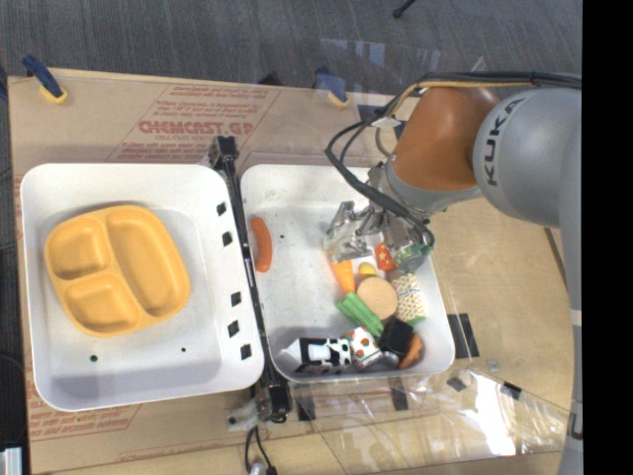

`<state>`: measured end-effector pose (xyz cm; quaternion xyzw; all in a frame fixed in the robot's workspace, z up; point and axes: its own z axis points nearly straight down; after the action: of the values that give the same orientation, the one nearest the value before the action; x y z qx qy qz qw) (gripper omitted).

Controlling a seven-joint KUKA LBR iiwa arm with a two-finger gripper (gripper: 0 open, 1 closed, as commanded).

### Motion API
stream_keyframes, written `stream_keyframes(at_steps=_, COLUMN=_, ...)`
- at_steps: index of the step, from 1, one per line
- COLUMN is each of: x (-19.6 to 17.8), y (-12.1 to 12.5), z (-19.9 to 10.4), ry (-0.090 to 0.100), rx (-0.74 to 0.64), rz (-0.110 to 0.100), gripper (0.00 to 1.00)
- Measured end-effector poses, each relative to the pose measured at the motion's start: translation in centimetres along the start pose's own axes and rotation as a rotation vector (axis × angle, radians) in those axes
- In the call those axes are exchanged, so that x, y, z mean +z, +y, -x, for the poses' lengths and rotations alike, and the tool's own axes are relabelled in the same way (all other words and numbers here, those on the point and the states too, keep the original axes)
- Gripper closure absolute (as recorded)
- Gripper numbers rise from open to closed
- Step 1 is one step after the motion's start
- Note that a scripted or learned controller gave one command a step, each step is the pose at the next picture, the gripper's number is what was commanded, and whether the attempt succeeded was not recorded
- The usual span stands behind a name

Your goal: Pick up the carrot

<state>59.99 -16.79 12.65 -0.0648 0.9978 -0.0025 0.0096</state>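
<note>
From above, the cardboard-covered worktop point(297, 117) carries two shallow white bins side by side. The left white bin point(59, 364) holds one yellow three-compartment plastic tray point(116, 267). The right white bin point(297, 305) holds everything else, with the toys mostly crowded into its right side and near end.

The grey arm with the orange band point(450, 142) reaches in from the right, and its metal two-finger gripper point(348, 228) sits low over the right bin, just above the clutter. How the gripper is set I cannot tell — the metal parts blur together.

The carrot is my best guess here: a short orange wedge-shaped toy point(343, 274) lies just below the gripper, touching a green stick-like toy point(360, 314) and just beside a round tan disc point(376, 296). One long orange-red sausage-shaped toy point(261, 242) lies alone near the bin's left wall, well apart from the gripper, and it could also be read as the carrot.

That is the main risk — two orange things, and a descent onto the wrong one. The other is crowding: the wedge touches its neighbours, so a closing grip may catch the green stick or the disc, or nudge the wedge away.

Also in the pile: one black-and-white patterned toy point(326, 352), one small red piece point(386, 258), one speckled pale toy point(408, 298).
</note>
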Motion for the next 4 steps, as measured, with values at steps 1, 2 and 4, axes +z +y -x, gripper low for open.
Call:
stream_keyframes(at_steps=1, x=0.0, y=0.0, z=0.0, ry=0.001, rx=-0.001, rz=0.000, gripper=0.00)
stream_keyframes(at_steps=2, x=3.4, y=-0.5, z=-2.8, ry=0.020, rx=0.167, rz=0.005, gripper=0.00)
stream_keyframes(at_steps=4, x=-6.2, y=4.3, z=1.9, ry=0.010, rx=0.331, rz=0.003, gripper=1.00)
